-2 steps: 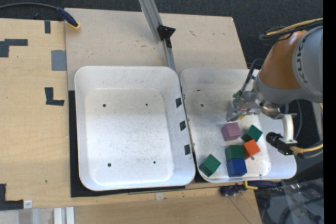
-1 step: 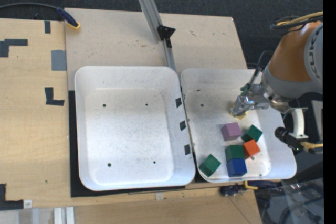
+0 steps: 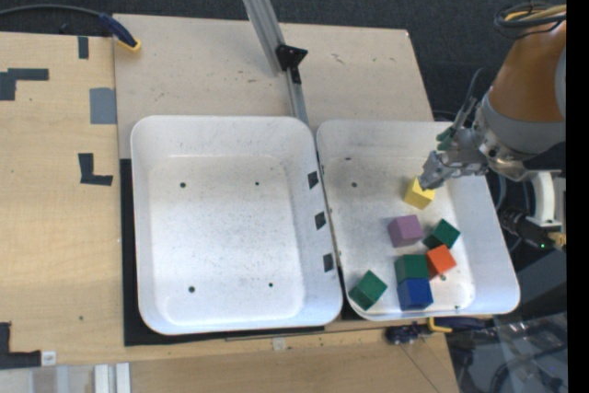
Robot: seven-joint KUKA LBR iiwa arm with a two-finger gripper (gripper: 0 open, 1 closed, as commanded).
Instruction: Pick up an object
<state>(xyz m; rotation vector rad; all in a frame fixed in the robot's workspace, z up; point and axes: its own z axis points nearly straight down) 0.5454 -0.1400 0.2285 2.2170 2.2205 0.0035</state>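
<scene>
Both bins white, black-speckled. Blocks: yellow, purple, orange, blue, three green. Arm grey, orange band. Bench pale wood, grey tape marks.

Blocks in right bin – left bin alongside, touching.

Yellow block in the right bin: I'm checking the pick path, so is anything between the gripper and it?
Nothing visible stands between them. The gripper hangs just above and to the right of the yellow block, right next to it. The purple block lies apart, nearer the camera, off that path.
</scene>
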